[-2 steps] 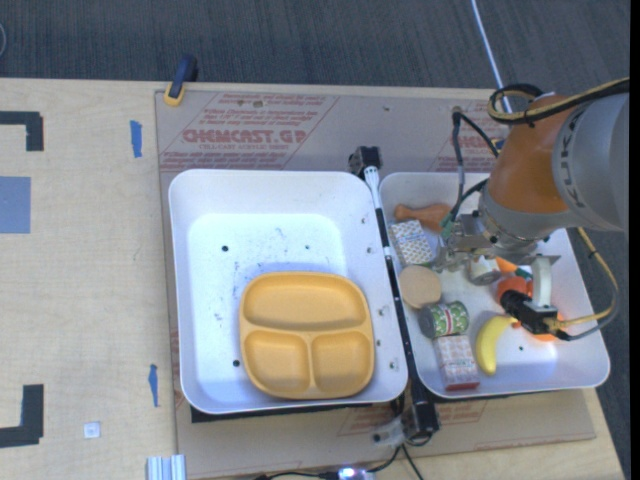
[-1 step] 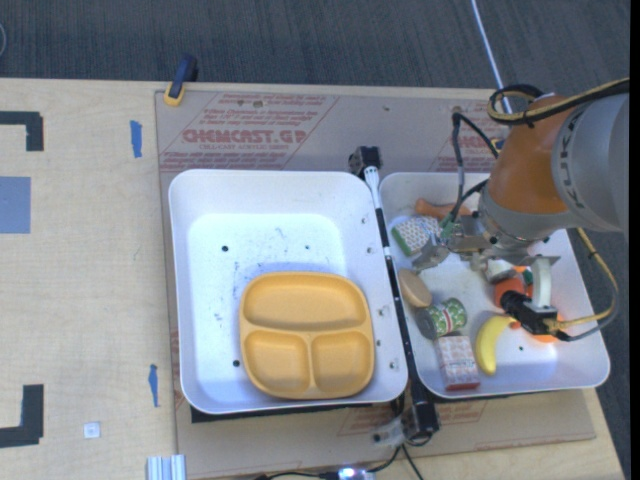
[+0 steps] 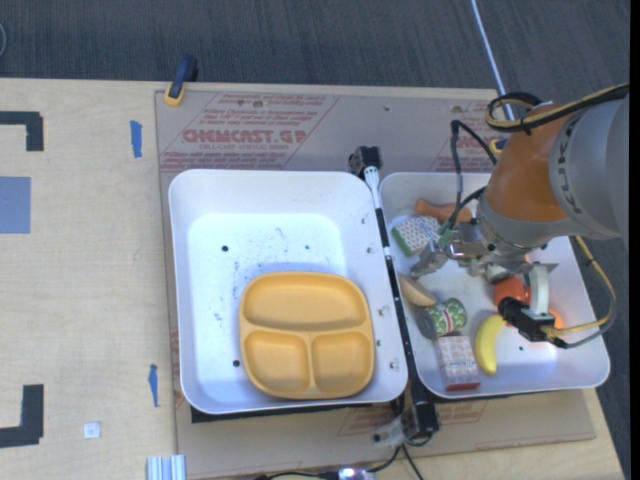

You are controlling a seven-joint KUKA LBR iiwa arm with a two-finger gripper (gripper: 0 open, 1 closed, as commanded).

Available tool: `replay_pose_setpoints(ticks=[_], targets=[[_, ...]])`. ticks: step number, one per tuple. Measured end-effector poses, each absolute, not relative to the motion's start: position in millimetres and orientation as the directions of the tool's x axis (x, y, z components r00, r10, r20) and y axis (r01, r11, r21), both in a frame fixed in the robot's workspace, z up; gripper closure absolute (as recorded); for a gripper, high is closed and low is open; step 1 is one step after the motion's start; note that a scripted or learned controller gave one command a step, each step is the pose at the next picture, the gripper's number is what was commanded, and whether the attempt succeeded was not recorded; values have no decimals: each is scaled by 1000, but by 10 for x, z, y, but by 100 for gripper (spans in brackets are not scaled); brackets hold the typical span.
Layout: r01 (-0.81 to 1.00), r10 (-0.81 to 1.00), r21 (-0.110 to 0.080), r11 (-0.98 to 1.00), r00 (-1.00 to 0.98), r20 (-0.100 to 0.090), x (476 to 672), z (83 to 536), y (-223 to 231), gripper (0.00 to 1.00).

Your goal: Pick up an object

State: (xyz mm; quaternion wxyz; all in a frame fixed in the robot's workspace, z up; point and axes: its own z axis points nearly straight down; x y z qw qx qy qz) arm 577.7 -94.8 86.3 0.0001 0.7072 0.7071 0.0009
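— What is seen at the gripper point(image 3: 447, 252)?

— It is lowered into the right bin point(image 3: 590, 368), at that bin's upper left part. Whether it is spread or closed cannot be told, as it is largely hidden under the wrist, and nothing is seen clamped in it.

— What is found just around it?

— A green-and-white packet point(image 3: 414, 234) is seen just to its left, and an orange item point(image 3: 432, 208) is seen above that. A pale yellow wedge point(image 3: 418, 292) is laid below the gripper, near the bin's left wall.

— And farther out?

— A green can point(image 3: 445, 318) is laid on its side below the wedge, with a small red-and-white box point(image 3: 458, 360) beneath it and a banana point(image 3: 487, 343) just beside both. A red-orange object point(image 3: 510, 293) is partly covered by the arm point(image 3: 560, 173), which is reached in from the right.

— What is held in the left bin point(image 3: 200, 208)?

— A yellow divided plate point(image 3: 308, 333) is set at its lower part, well apart from the gripper.
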Motion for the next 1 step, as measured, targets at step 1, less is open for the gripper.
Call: replay_pose_setpoints(ticks=[1], targets=[[1000,1000,2,-1,1,-1,5783,861,-928,0]])
